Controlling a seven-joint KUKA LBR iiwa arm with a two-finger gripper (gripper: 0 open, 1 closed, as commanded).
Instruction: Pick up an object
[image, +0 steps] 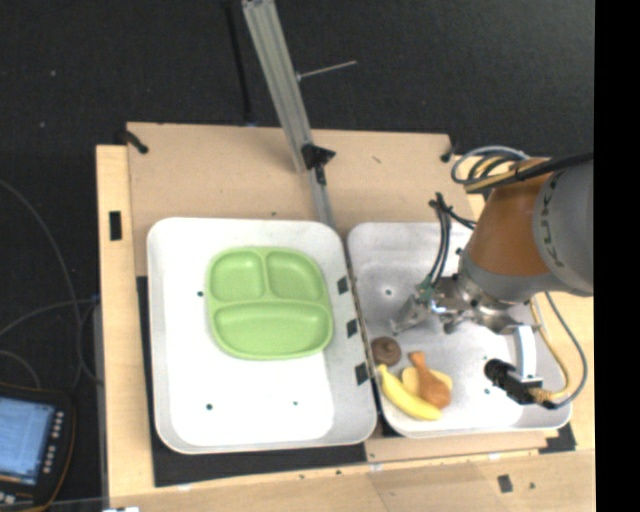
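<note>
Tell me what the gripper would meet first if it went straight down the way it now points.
Probably bare floor of the right white bin: the gripper points down over it. The small brown round piece lies just beyond; depth is unclear.

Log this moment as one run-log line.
arm: over right bin | end effector: above bin floor, nothing seen held | banana, orange toy, brown piece: right bin | green plate: left bin

- I see a green divided plate (269, 304) in the left bin (180, 400).
- Right of the plate: brown disc (386, 350), banana (405, 396), orange piece (430, 378).
- My claw (432, 308) hovers above those, right of the plate.
</note>
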